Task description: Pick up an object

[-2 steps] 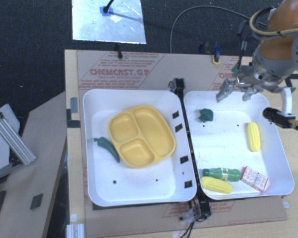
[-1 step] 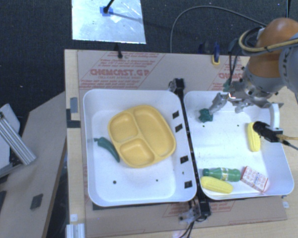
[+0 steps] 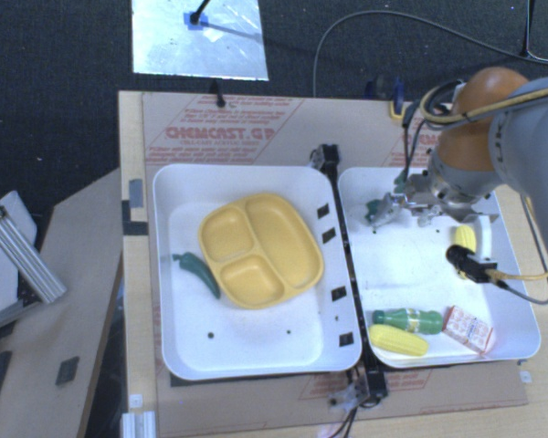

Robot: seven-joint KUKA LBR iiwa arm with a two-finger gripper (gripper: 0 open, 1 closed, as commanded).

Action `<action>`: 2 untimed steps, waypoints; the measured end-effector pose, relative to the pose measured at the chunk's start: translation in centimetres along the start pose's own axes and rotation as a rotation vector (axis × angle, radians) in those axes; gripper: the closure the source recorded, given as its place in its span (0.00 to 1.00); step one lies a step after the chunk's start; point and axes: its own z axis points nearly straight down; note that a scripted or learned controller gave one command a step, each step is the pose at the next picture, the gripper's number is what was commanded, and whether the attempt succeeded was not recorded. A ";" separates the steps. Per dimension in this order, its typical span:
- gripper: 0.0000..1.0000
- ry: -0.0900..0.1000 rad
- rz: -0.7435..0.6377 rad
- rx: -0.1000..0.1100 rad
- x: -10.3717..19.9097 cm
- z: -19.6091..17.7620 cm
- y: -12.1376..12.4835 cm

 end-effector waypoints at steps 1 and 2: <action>0.00 0.000 0.000 -0.003 0.0 3.3 0.0; 1.00 -0.001 0.000 -0.008 0.0 2.0 0.2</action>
